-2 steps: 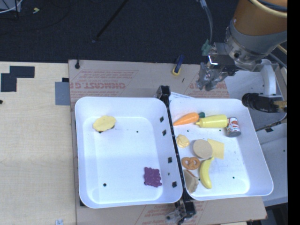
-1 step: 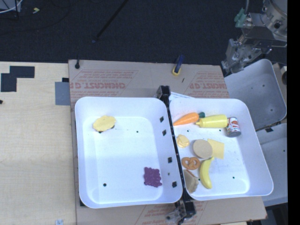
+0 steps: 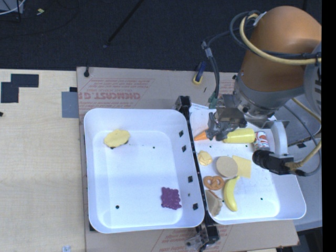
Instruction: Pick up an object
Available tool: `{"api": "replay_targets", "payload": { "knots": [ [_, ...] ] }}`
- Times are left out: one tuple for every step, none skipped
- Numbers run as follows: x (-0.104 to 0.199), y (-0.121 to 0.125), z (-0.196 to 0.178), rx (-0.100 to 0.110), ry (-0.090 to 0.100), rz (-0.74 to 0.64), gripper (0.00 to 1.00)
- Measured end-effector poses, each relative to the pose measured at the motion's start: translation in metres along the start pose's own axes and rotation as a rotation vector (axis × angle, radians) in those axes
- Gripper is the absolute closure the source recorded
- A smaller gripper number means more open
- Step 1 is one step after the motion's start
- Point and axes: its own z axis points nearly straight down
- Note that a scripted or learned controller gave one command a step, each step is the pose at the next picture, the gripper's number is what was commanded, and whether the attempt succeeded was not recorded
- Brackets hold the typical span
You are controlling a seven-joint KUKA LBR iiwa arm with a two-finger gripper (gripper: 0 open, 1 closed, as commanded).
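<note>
A robotics lab, by every sign — a grey and orange industrial arm (image 3: pixel 281 51) trailing loose cables (image 3: pixel 212 67) at the upper right of the frame. Two white bins (image 3: pixel 97 203) sit on a cardboard sheet (image 3: pixel 121 91) over a plywood counter (image 3: pixel 37 167), with dark carpet (image 3: pixel 105 25) across the top — toy food (image 3: pixel 230 193) as test pieces.

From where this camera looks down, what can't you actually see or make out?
- The far corner of the right bin: covered by the arm's orange and grey wrist.
- The fingers: dark and small, so open or shut is unclear.
- The orange piece: partly tucked under the gripper, shape unclear.
- The small bottle: label too small to read.
</note>
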Motion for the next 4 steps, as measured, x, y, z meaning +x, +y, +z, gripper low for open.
{"api": "replay_targets", "payload": {
  "knots": [
    [-0.044, 0.009, 0.055, -0.013, 0.0, 0.006, 1.0],
    [-0.033, 0.047, -0.078, -0.032, 0.0, 0.0, 1.0],
    [-0.024, 0.061, -0.199, -0.032, 0.001, 0.0, 1.0],
    [-0.026, 0.05, -0.049, -0.005, 0.0, 0.003, 1.0]
  ]
}}
